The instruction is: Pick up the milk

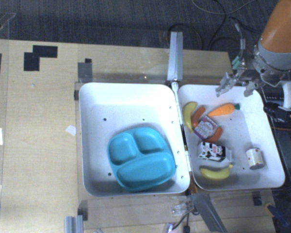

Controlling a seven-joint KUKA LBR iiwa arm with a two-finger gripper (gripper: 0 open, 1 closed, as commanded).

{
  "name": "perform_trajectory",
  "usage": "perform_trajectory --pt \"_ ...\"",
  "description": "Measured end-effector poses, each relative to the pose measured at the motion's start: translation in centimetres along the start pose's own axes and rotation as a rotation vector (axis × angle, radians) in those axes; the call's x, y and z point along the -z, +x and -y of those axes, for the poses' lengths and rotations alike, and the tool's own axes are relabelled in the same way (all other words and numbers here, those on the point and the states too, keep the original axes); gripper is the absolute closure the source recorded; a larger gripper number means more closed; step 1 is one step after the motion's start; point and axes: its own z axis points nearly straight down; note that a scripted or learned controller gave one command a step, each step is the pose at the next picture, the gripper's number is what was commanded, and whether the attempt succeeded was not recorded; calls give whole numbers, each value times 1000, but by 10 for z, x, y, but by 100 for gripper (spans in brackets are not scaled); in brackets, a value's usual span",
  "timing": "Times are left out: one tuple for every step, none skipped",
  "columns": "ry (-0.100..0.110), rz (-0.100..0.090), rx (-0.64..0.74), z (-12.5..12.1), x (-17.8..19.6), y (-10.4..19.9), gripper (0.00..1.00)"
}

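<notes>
Starting at the near edge of the right bin [276, 176], a small banana [216, 173] is seen lying crosswise, and just behind it, touching or almost touching, the milk [212, 152] is found: a small carton printed with black and white cow patches, lying on its side on the bin floor. To its right, well apart, a small silver can [254, 158] rests on its side. The carton is judged to be light and fairly stiff, though thin card walls would likely dent if squeezed hard, and a glossy print may prove a little slippery. A hold across the shorter width of the box, on its two flat long faces, is judged best, with the fingers lowered into the free space left and right of it rather than toward the banana in front or the purple packet [205, 128] just behind. That packet lies over a reddish sausage-like item [199, 113], with a second banana [188, 115] beside it near the dividing wall, and a carrot [221, 110] farther back. In the left bin [94, 101] a blue divided plate [142, 157] is set. At the far right corner the gripper [236, 84] is held above the bin's rim, well apart from the milk; its fingers are seen spread open, with nothing between them.
</notes>
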Motion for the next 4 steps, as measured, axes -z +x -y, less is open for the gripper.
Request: perform_trajectory --pt "-1 0 -173 25 -145 -4 0" --pt "-2 -1 -364 99 -165 12 0" --pt "-6 -2 -363 97 -154 12 100" --pt "-6 2 59 119 -46 -16 100"
